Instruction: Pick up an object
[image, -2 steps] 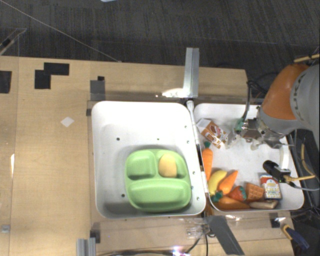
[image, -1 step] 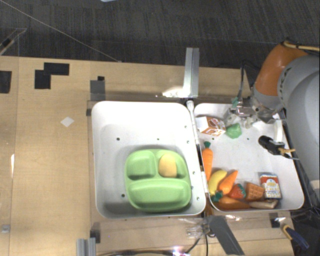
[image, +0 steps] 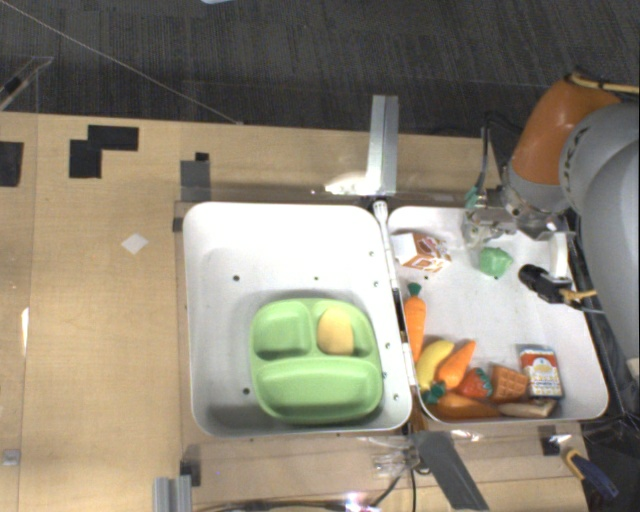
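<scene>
Your toy food pile (image: 478, 385) fills the right bin's (image: 590, 395) near edge; farther back, the gripper (image: 487, 228) hovers beside a green object (image: 494, 263), finger state unclear.

We cannot make out the fingertips of the grey metal two-finger gripper (image: 487, 232); they blur above the small green object (image: 494, 263). The grey arm with its orange band (image: 545, 135) runs past the right edge. Toy foods (image: 478, 385) overlap, hiding one another.
</scene>
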